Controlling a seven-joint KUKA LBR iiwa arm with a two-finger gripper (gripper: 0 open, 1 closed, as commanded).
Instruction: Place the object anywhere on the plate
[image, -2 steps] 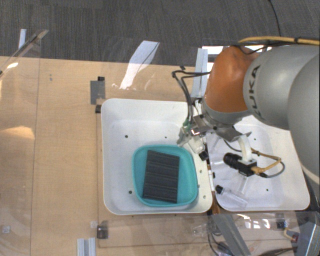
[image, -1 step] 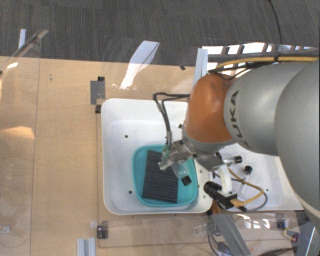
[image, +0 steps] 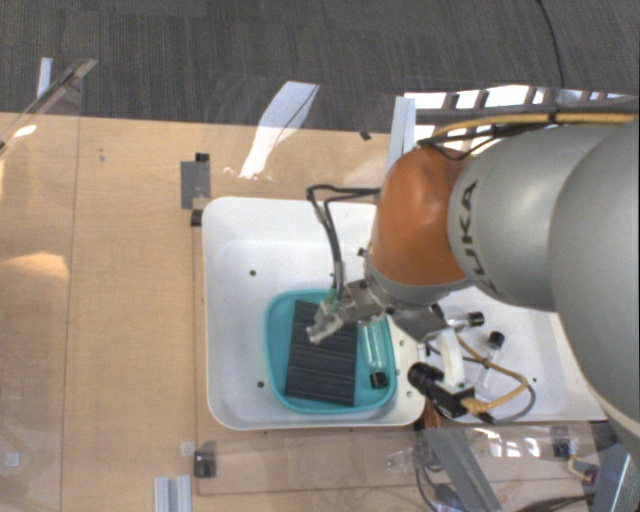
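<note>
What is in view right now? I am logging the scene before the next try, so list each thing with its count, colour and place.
plate: one, teal, square with rounded corners, in the lower part of the left bin.
ridged block: one, dark grey, lying flat on the plate.
clear tube: one, see-through with a black cap, on the plate's right side beside the block.
left bin: one, white, middle of the bench.
right bin: one, white, largely covered by the arm.
bench: one, light wood.
cables: several, black and yellow, below the arm.
arm: one, grey with an orange band, reaching in from the right.
claw: one, metallic, over the block's top edge.
</note>
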